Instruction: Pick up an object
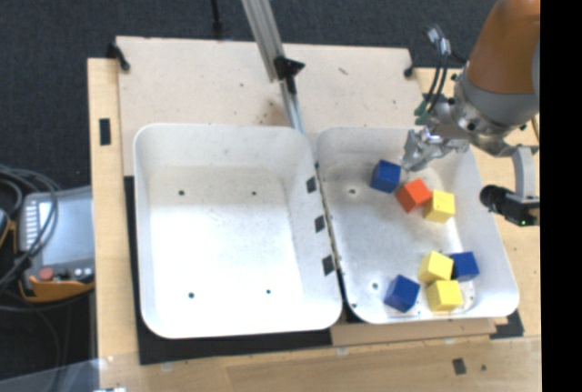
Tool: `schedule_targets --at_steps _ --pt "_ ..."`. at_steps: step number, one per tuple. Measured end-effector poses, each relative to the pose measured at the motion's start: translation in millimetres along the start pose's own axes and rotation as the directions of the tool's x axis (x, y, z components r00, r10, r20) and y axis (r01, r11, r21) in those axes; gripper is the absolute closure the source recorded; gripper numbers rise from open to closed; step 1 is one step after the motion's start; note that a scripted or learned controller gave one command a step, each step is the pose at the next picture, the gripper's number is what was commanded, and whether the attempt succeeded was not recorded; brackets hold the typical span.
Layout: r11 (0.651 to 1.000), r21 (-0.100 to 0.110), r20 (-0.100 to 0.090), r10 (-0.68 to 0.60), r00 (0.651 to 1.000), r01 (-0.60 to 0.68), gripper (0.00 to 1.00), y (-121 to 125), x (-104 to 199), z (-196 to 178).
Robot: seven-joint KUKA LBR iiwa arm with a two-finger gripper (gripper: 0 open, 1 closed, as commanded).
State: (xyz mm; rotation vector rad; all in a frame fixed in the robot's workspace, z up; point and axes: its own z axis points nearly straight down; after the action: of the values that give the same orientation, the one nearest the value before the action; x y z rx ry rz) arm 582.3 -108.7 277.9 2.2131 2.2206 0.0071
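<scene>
While the pincer [416,154] is lowered into the right bin [356,290], just above a blue cube [386,175] and an orange cube [415,194], whether it is open or closed cannot be told.

The arm's [503,54] last visible link is a rounded, bulbous shell in orange-brown, capped at the top by a pale grey ring. Below the orange part sits a grey metallic wrist collar [491,113], smooth and slightly glossy. Thin dark cables [440,72] loop along the side of the collar just above the gripper [417,154], which is small, silver-grey and angular, with bright metal edges. Beside the gripper, a black fitting [507,202] juts from a grey bracket.
</scene>
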Motion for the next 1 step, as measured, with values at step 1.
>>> schedule_targets --at_steps 1 --pt "1.0 0.007 -0.001 -0.002 1.0 0.002 1.0 -5.6 44.1 4.6"
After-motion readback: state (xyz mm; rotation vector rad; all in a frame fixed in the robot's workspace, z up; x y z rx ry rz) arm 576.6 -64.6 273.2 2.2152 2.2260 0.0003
